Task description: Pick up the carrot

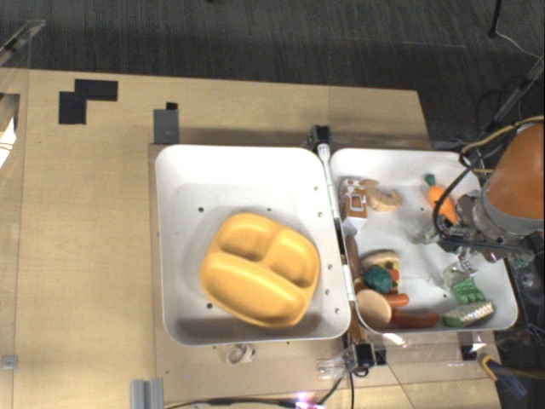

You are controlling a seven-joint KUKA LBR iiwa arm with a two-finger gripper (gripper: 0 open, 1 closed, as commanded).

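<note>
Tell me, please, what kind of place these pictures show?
Probably a robotics lab test bench, not a kitchen. Two shallow white plastic bins sit on a pale wooden bench, holding toy foods such as a small orange carrot, while loose cables trail along the front edge.

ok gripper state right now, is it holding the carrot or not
Two-finger gripper: cannot be told; it hangs over the right white bin, with the small orange carrot lying apart from it.

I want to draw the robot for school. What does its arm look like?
The arm comes in from the right. The biggest part you can see is a round, shiny orange band, shaped like a dome. Below it sits a grey metal wrist. Black cables and a yellow one loop around it. The hand at the end is small, made of grey and silver metal parts, too blurry to draw in detail.
</note>
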